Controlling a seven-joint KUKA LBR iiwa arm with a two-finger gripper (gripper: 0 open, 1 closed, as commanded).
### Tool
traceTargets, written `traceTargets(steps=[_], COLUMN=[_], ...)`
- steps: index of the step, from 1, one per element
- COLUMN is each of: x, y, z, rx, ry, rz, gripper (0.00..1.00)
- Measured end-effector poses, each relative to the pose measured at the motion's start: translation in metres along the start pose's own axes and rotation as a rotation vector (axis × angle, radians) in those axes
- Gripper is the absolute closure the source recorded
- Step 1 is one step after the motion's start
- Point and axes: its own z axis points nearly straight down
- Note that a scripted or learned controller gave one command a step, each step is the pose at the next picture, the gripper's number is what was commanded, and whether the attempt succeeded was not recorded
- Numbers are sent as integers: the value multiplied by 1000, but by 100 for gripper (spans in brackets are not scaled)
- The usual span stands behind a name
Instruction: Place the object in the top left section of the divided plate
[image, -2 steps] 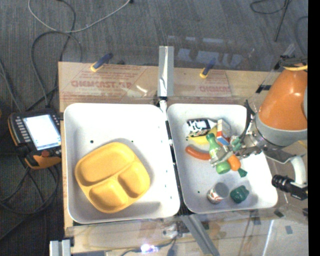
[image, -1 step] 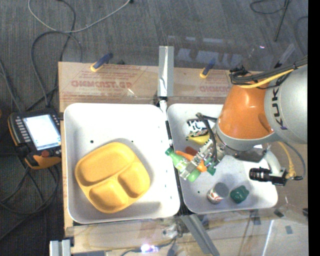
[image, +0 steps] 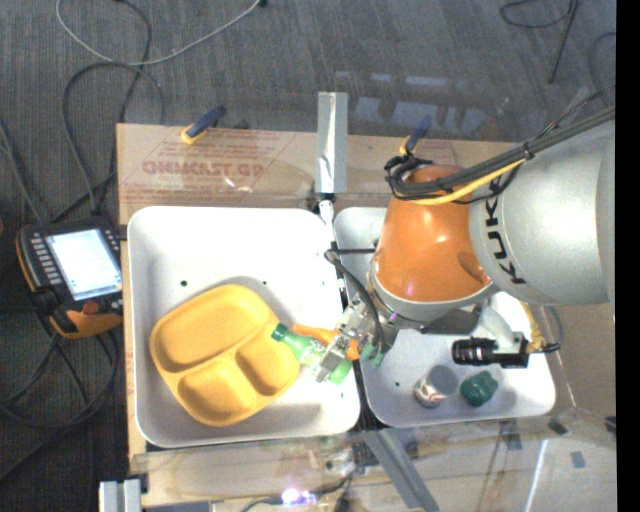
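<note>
The tool (image: 345, 345) hangs over the right edge of the left bin (image: 200, 225), just beside the yellow divided plate (image: 222, 352). A green bottle (image: 305, 347) lies at the plate's right rim, right at the tool; whether the tool grips it I cannot tell. In the right bin (image: 540, 395) sit a dark green object (image: 478, 389) and a small round object (image: 431, 392).
</note>
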Motion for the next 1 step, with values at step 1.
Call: traceTargets(steps=[1], x=[0], y=[0], z=[0], rx=[0], ry=[0], rz=[0], gripper=[0])
